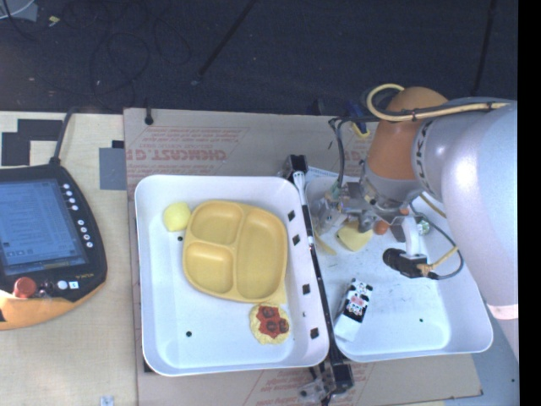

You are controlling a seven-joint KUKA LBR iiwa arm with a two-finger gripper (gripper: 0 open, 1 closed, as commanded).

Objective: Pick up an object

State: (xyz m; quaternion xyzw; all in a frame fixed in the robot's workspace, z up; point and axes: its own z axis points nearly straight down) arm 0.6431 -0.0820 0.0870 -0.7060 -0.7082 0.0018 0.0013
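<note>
1. The arm (473,193) fills the desk's right side, reaching down into the right bin (423,332) near its far edge.
2. The left bin (161,311) holds a yellow divided tray (235,249), a yellow ball (176,216) at its far left corner, and a pizza-looking toy (270,323) at the near edge.
3. The gripper (359,218) hangs right over a pale yellow chunk (355,238) in the right bin. Looks like the approach/grasp step. Can't tell how the jaws stand, too cluttered.
4. A small black-and-white box (355,303) lies near that bin's near left corner.
5. The next move probably calls for closing squarely on the chunk, then a straight lift.
</note>
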